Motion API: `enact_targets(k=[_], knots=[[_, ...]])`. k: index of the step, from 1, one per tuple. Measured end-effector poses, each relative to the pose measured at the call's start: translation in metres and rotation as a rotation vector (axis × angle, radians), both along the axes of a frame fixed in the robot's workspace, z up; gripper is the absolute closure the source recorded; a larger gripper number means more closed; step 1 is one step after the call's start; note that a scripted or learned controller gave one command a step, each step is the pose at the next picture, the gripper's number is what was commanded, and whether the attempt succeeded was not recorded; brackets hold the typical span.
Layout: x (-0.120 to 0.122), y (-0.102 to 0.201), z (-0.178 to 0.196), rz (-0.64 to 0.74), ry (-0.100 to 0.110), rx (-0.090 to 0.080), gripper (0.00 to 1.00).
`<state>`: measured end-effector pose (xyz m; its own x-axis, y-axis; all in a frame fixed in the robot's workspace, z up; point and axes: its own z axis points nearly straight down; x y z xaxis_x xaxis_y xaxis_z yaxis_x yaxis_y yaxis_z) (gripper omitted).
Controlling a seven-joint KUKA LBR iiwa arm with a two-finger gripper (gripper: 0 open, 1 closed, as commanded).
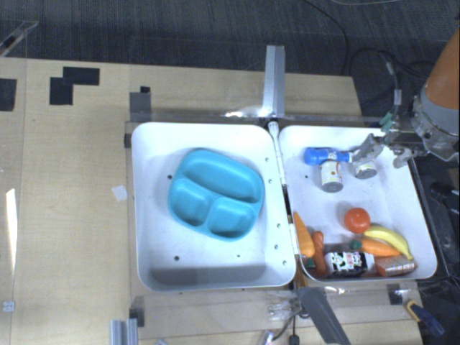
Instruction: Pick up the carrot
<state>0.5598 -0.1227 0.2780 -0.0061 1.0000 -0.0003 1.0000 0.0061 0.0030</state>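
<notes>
Approach step, nothing picked yet. Gripper (pixel 365 158) hovers over the far part of the right bin (pixel 417 192), fingers look spread and holding nothing (small in frame, so that's a judgement).

Landmark: tomato (pixel 357 219). The carrot (pixel 305 240) lies left of the tomato and a bit nearer the camera, against the bin's left wall. A second orange piece (pixel 379 248) sits just below the tomato, beside the banana (pixel 392 238). A blue bottle (pixel 320 156) and small can (pixel 331 177) lie beyond the tomato, near the gripper.

Next: travel past the tomato to the carrot, line the fingers up across it, descend, close.
</notes>
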Motion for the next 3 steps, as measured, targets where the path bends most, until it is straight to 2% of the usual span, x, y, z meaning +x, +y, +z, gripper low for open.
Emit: enact_targets(k=[1, 2, 3], knots=[[-0.04, -0.045, -0.057, 0.235, -0.001, -0.001, 0.0], [-0.04, -0.034, -0.019, 0.282, -0.004, -0.003, 0.0], [-0.071, -0.055, -0.184, 0.215, -0.002, -0.002, 0.0]])
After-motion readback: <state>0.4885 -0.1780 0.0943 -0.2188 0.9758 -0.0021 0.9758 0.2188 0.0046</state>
